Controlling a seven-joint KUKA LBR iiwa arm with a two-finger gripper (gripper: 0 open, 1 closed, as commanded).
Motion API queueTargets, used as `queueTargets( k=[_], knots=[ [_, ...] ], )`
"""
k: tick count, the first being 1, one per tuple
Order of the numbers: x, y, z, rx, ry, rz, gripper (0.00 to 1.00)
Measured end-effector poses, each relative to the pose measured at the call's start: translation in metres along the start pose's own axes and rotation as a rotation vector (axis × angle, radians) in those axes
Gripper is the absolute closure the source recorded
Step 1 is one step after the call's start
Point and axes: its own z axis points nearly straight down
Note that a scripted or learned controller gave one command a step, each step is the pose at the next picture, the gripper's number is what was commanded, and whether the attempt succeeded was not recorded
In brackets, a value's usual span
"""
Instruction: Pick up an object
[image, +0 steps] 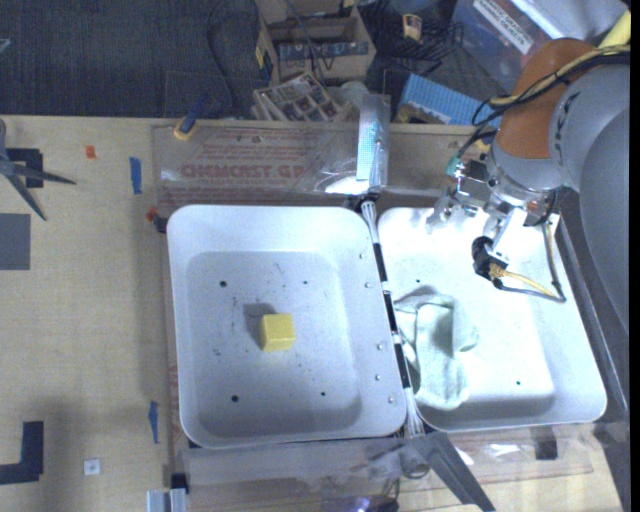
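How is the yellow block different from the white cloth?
The yellow block is bright, small and boxy; the white cloth is pale, bigger and crumpled. The block sits mid-floor in the view's left bin; the cloth lies against the inner wall of the right bin. Both rest in white bins.

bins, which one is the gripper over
The right bin, with the white cloth; the gripper is above its far end. The left bin holds the yellow block.
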Motion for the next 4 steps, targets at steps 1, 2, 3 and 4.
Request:
queueTargets(
  k=[1,2,3,4],
  knots=[
    [0.000,0.000,0.000,0.000,0.000,0.000,0.00],
    [0.001,0.001,-0.011,-0.003,-0.001,-0.002,1.00],
    [0.002,0.001,-0.022,-0.007,-0.001,-0.004,1.00],
    [0.102,-0.036,-0.089,-0.004,0.001,0.423,1.00]
  ],
)
